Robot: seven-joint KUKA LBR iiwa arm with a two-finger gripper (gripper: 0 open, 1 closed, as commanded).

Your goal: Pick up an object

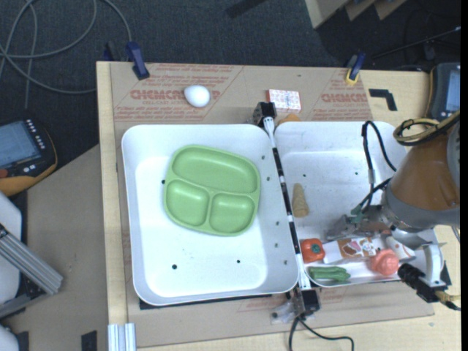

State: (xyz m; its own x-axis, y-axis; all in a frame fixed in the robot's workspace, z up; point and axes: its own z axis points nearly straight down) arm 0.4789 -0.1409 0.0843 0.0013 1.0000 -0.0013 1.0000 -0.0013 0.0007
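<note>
Two shallow white bins side by side on a cardboard-covered counter. In the left bin, a green three-compartment plate, lying flat toward the far half, well apart from everything else. In the right bin, several small things crowded into the near corner: a tan cork-like cylinder close to the dividing wall, a small orange-red block just nearer, a green pea-pod-shaped piece along the near wall, a flat printed card beside them, and a pinkish-red ball touching or overlapping the card. Grey-and-orange arm reaching in from the right, low over the right bin; gripper just above the card and ball, hemmed in by those pieces. Whether the jaws are spread or pressed together: cannot tell, wrist and cabling in the way. Black cable looping across the bin's far half. Beyond the bins, on the cardboard: a white egg-shaped thing, a small patterned box, blue clamps at the far edge.
</note>
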